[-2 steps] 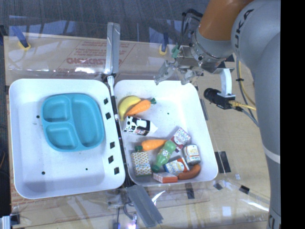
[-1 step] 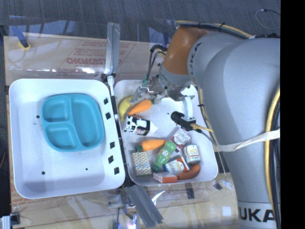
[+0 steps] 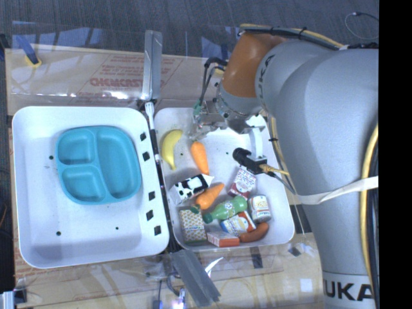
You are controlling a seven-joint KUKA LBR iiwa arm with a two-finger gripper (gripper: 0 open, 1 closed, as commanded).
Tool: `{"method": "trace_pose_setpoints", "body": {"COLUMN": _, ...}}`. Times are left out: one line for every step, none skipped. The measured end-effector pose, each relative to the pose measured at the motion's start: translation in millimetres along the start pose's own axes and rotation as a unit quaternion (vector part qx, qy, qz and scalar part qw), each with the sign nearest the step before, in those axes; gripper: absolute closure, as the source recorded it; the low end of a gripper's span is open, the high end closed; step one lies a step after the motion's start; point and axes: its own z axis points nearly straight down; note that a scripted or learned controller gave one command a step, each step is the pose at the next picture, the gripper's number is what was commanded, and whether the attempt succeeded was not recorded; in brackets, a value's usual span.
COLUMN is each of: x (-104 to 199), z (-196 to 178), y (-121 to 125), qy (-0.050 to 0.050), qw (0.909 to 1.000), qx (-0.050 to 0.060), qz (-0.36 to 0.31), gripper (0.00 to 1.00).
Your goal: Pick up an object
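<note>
Nearest, the right bin [image 3: 283, 227] crowds a green bottle [image 3: 226, 209], small cartons and a sausage [image 3: 255, 233] together. Behind them a carrot [image 3: 200, 157] and a banana [image 3: 168, 147] lie more apart, and the left bin [image 3: 26, 192] holds a blue tray [image 3: 98, 163]. At the far end the claw [image 3: 205, 122] hangs just above the carrot's tip; how far it is open I cannot tell, so it would do best to centre over the carrot's middle, across its length, before descending.

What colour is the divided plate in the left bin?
Light blue plate, shown in the camera view.
</note>
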Motion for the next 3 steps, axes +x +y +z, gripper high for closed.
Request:
{"method": "trace_pose_setpoints", "body": {"x": 43.2, "z": -134.5, "y": -26.8, "qy": 0.000, "qw": 0.9970, "qx": 0.000, "qz": -0.078, "gripper": 1.00}}
{"method": "trace_pose_setpoints", "body": {"x": 42.9, "z": -133.9, "y": -27.0, "qy": 0.001, "qw": 0.9970, "qx": 0.001, "qz": -0.077, "gripper": 0.00}}
{"method": "trace_pose_setpoints", "body": {"x": -10.1, "z": -25.1, "y": -40.4, "qy": 0.001, "qw": 0.9778, "qx": 0.002, "qz": -0.210, "gripper": 0.00}}
